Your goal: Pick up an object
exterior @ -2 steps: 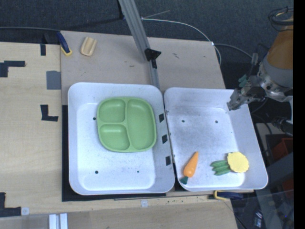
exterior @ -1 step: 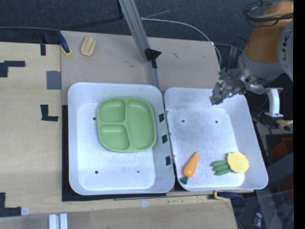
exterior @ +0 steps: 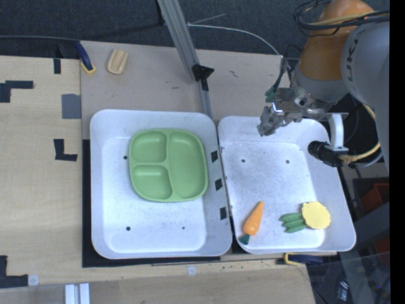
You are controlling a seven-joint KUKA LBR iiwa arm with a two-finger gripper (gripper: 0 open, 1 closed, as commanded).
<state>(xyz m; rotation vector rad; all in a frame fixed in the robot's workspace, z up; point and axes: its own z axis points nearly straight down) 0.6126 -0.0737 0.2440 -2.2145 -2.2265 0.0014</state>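
The grey arm with its orange band is cut off by the right and top edges, so its base and upper links lie out of frame. The small dark two-finger gripper, above the far rim of the right white bin, is too small and blurred to tell how its fingers stand. The slanted grey metal post runs off the top edge. The green leafy end of the yellow toy vegetable is too indistinct to identify.
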